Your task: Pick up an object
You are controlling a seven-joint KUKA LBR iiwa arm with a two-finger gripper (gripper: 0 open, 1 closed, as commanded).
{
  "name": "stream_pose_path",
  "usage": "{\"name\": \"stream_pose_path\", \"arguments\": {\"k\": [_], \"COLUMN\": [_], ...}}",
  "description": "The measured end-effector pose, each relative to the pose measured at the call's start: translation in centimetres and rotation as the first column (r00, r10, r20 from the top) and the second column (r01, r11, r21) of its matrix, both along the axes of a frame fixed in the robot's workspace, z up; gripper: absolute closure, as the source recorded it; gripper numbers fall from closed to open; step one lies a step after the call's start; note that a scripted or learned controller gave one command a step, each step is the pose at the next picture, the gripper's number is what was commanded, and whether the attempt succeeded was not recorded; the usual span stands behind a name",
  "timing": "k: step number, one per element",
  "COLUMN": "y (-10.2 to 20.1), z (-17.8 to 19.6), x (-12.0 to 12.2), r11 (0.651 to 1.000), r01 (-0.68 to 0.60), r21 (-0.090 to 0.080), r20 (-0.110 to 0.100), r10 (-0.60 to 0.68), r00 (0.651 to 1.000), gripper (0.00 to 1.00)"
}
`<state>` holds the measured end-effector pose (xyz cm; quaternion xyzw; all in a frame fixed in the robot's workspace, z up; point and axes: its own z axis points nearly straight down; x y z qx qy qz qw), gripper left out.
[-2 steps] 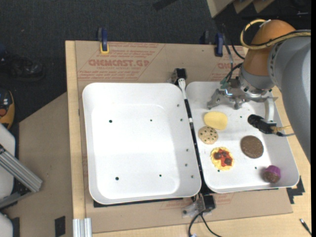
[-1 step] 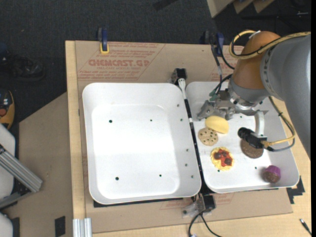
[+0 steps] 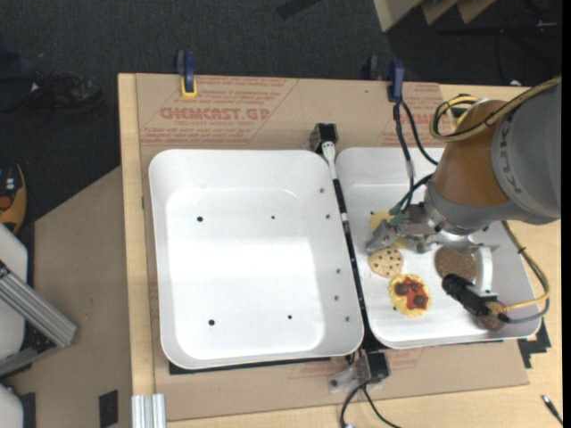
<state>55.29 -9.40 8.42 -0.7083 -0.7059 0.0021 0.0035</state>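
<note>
So, nearest thing: a small yellow round toy with red bits on top, lying towards the front of the right shallow white bin.
Just behind it: a tan speckled biscuit-shaped disc, close beside the yellow toy; I can't tell whether they touch.
Off to the right: a flat brown round disc, partly tucked under the wrist.
Gripper: the gripper sits low over the bin floor just behind the speckled disc. I cannot tell how wide it stands or whether it has hold of anything.
Beyond the gripper: a small yellow piece peeks out on its far side.
Arm: the grey arm with its orange band leans in over the right bin.
Other bin: the left shallow white bin sits alongside on the brown counter.
Step in hand: I'd say it is down at the things, trying for a grasp, with nothing raised yet.
Next move: it needs to close squarely on one piece, probably the yellow piece or the speckled disc, without nudging its neighbours, then lift straight up.
</note>
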Motion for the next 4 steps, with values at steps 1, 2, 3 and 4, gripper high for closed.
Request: {"name": "stream_pose_path", "arguments": {"k": [1,2,3,4], "y": [0.0,0.1,7.2,14.3], "z": [1.1,2.1,10.6,25.0], "x": [0.4,0.4,8.7,9.2], "r11": [1.0,1.0,1.0,1.0], "r01": [-0.002,-0.001,-0.012,-0.013], "r21": [-0.002,-0.002,-0.002,0.001], "r20": [0.008,0.009,0.022,0.026], "r10": [0.002,0.001,0.012,0.013], "r00": [1.0,1.0,1.0,1.0], "gripper": [1.0,1.0,1.0,1.0]}}
